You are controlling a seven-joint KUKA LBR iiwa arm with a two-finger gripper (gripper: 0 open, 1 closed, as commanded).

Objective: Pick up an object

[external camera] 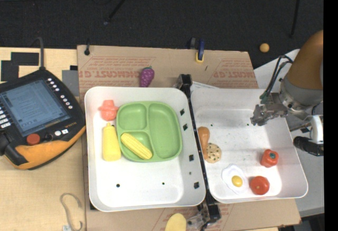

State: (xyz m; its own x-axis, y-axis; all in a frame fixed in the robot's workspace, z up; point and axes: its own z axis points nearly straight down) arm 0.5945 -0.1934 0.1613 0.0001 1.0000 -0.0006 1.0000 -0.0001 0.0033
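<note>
Claw (260,115) hangs over the right bin (296,185) near its far right corner; dark and small, its grip state cannot be told. Glossy plastic tomato (259,185) and red pepper (270,157) lie near the front right corner, fried egg (234,177) beside them.
</note>
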